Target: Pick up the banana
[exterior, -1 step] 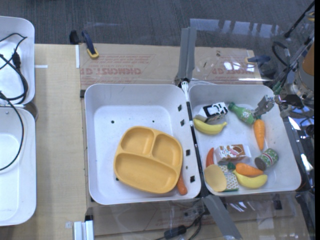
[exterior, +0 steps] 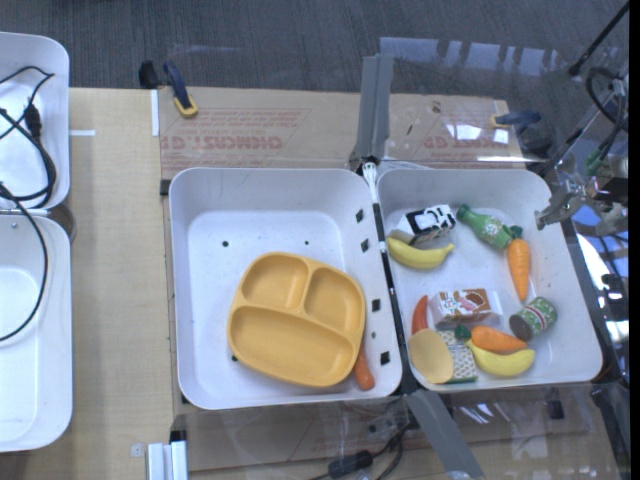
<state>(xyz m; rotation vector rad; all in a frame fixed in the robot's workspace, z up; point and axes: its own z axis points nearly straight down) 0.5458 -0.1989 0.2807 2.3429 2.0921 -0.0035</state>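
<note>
The banana [exterior: 420, 254] sits in the right bin [exterior: 575, 293], up near the wall shared with the left bin [exterior: 270, 208], touching a black-and-white toy [exterior: 432, 221] just above it; its near side looks open, so that's probably the easier approach. The gripper [exterior: 568, 204] hangs over the right bin's far rim, well apart from the banana, holding nothing visible; can't tell if it's open or closed. There's another yellow curved piece [exterior: 505, 360] near the front that could fool the program.

Mirrored red lettering on the cardboard sheet [exterior: 250, 128] is unreadable.
</note>
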